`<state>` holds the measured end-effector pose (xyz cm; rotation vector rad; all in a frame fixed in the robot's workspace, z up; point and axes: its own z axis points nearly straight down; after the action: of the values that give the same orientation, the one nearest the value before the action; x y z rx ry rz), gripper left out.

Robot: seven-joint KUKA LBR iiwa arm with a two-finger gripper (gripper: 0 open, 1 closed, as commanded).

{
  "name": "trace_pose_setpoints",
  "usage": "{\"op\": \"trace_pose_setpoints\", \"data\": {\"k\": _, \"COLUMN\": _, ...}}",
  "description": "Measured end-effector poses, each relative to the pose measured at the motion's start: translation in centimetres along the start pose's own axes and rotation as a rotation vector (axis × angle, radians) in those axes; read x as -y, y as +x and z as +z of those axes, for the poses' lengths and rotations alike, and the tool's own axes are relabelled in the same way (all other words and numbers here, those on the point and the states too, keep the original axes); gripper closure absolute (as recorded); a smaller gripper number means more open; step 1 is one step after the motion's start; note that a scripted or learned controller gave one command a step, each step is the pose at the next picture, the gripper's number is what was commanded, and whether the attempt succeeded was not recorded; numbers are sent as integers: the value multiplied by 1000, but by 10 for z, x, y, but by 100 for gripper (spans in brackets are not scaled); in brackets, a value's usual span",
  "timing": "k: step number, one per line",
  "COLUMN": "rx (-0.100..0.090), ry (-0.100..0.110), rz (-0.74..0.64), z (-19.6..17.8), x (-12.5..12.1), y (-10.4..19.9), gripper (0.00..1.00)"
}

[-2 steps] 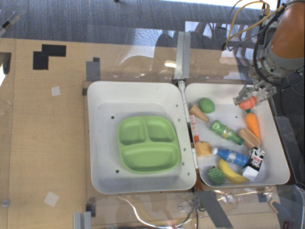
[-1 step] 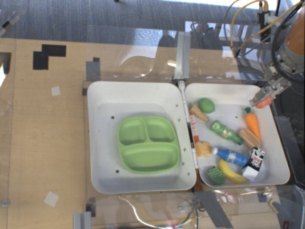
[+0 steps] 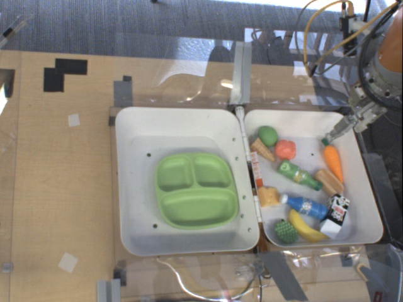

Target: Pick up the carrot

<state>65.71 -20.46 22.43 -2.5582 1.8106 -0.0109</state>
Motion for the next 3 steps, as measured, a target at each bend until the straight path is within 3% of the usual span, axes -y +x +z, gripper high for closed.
{"op": "trace_pose_setpoints", "data": {"k": 1, "rx": -1, "ry": 2, "rz": -35, "z": 135, "x": 20, "y": -15, "gripper": 0}}
{"op": "trace_pose_setpoints", "data": {"k": 2, "rx": 8, "ry": -1, "rz": -118, "z": 137, "x": -38, "y": -29, "gripper": 0}}
{"op": "trace_pose_setpoints", "data": {"k": 3, "rx": 4, "ry": 1, "rz": -478, "z": 137, "x": -58, "y": -35, "gripper": 0}}
